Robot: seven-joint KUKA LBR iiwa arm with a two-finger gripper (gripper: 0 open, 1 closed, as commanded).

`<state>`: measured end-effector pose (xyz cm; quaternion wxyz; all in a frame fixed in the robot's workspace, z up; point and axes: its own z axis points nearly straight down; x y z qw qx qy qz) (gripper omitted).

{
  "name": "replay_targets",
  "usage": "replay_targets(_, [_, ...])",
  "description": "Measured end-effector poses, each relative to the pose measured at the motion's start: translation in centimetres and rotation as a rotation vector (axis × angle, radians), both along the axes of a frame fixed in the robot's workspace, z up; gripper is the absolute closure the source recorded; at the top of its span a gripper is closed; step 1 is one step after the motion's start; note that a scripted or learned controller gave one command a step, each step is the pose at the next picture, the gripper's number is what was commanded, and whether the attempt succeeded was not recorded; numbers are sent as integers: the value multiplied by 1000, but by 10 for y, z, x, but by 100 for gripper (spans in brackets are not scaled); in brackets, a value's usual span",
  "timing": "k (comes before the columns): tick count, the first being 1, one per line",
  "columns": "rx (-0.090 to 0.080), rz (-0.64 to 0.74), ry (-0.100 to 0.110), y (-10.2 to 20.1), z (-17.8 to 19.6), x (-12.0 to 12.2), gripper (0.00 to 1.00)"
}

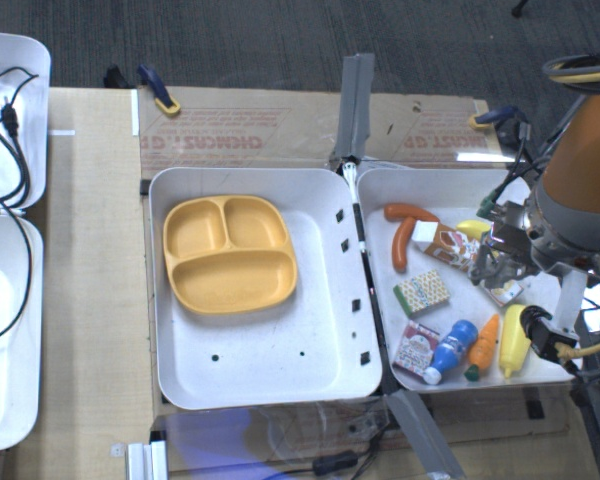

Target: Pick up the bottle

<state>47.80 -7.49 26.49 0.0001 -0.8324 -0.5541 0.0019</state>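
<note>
The bottle [450, 350], blue with a white cap, lies on its side near the front edge of the right bin [375, 268], its cap end pointing toward the front left. It is tightly boxed in: a red-and-white packet [413, 351] touches it on the left, and a toy carrot [483, 345] lies just beside it on the right, with a banana [514, 340] beyond that. A small green-checked box [422, 292] sits a little behind it.

The gripper [492, 268] hangs over the middle of the right bin, further back than the bottle, above a brown-and-white carton [448, 245] and close to a yellow item. The jaws are lost in dark clutter from this slant, so I cannot tell whether they are spread or closed; nothing appears to be between them, though the view is too poor to be sure.

The pick looks not yet begun, and the risks come from crowding. Coming down on the bottle, one side of the jaws could land on the packet or the carrot instead of the bin floor, blocking the closure or catching the wrong thing. The bottle is round and lying flat, so an off-centre squeeze may roll it away. Closing along its length rather than across it would likely fail too.

The left bin [160, 268] carries a yellow divided plate [230, 253], well apart from all this.
</note>
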Motion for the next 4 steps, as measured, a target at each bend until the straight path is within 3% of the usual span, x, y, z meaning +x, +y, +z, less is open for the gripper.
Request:
replay_targets(1, [-1, -475, 2, 15, -28, 0, 100])
replay_targets(2, [-1, -475, 1, 15, -28, 0, 0])
replay_targets(3, [-2, -547, 2, 15, -13, 36, 0])
replay_targets(4, [-2, -553, 3, 98, -75, 24, 0])
